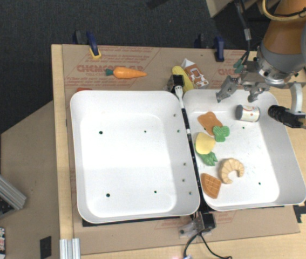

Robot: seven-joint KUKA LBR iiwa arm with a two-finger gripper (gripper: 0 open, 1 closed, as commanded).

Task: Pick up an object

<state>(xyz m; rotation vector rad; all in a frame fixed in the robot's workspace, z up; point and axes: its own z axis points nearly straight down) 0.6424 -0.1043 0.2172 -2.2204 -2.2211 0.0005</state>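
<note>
Gripper (240,90) positioned above the far end of the right bin (282,161), fingers apart, nothing between them.

Detail: the two fingers (225,90) are spread and point down toward the bin's far wall. A small white cylinder (247,113) lies just below the right-hand finger, apart from it. Farther from the fingers, toward the bin's near end, lie a brown wedge (209,121), green leafy pieces (221,133), a yellow lemon-shaped piece (204,143), a croissant (232,169) and a waffle (211,185). A carrot (124,73) rests on the cardboard (61,90), well apart, beyond the left bin (82,144).
</note>
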